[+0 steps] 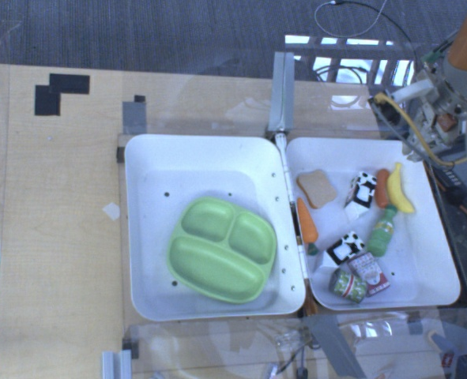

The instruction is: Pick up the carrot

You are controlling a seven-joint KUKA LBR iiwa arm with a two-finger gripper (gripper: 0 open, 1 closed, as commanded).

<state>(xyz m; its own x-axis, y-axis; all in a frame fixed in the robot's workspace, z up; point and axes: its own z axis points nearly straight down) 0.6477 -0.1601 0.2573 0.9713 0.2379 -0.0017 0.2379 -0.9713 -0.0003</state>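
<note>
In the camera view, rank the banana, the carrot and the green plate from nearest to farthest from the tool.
The tool sits above the right bin's far right corner.
1. Banana, right bin, near its far right corner.
2. Carrot, along the right bin's left wall.
3. Green plate, in the left bin.

camera view: fixed overhead | looks down at a slant | frames both bins (pixel 138 212) | mid-distance

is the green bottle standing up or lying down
Lying down. The green bottle lies flat on the right bin floor, cap toward the banana.
</note>
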